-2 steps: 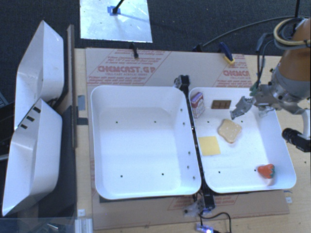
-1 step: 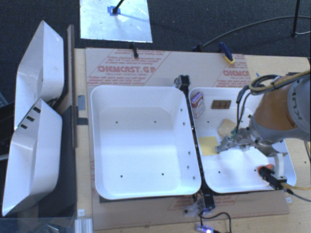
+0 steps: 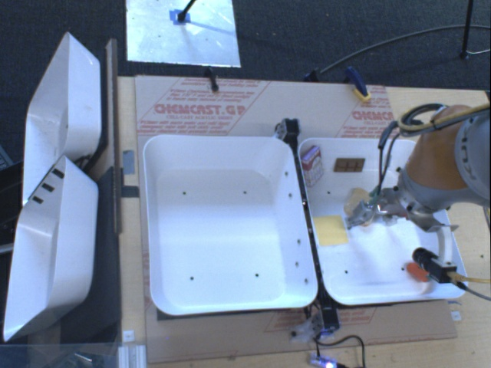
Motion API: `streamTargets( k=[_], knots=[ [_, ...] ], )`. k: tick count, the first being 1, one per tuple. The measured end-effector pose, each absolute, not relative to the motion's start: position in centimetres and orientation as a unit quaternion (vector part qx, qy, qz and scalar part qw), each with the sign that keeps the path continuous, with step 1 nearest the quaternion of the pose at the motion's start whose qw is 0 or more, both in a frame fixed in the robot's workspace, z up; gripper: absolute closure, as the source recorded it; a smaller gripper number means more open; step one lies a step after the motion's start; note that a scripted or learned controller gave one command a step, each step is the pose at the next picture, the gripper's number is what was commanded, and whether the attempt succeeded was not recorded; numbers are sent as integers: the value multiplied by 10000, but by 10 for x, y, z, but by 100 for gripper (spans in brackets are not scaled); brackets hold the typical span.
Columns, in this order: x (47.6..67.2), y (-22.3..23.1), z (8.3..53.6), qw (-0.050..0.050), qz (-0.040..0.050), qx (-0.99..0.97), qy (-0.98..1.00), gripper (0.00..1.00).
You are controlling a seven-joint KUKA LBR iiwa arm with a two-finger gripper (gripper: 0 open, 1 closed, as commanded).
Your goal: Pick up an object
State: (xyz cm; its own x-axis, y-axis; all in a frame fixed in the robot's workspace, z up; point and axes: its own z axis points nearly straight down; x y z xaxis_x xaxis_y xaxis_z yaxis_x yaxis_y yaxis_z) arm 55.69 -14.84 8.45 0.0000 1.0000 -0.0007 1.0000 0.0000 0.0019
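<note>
My gripper (image 3: 362,216) hangs low over the middle of the right bin (image 3: 383,286), on the arm coming in from the right. Just above its tip lies a tan object (image 3: 356,199), touching or nearly touching it. A flat yellow square (image 3: 331,231) rests on the bin floor just left of the gripper. At the bin's far left corner stands a small white and red carton (image 3: 311,164), with a brown block (image 3: 350,165) beside it. A small orange piece (image 3: 417,272) shows near the bin's near right side.
The left bin (image 3: 222,148) sits beside the right one, with a black divider between them. Spare white bins (image 3: 57,205) are stacked off the bench at the left. A metal sheet (image 3: 182,21) lies behind the bench, and a blue clamp (image 3: 356,80) grips its back edge.
</note>
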Motion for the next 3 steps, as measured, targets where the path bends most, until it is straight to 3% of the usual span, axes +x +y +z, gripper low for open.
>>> streamTargets(
  k=[1,2,3],
  knots=[
    [598,-129,85,8,6,7061,7081,0],
    [597,-130,95,14,10,7070,7072,100],
    [651,-29,189,27,44,7036,7106,100]
  ],
)
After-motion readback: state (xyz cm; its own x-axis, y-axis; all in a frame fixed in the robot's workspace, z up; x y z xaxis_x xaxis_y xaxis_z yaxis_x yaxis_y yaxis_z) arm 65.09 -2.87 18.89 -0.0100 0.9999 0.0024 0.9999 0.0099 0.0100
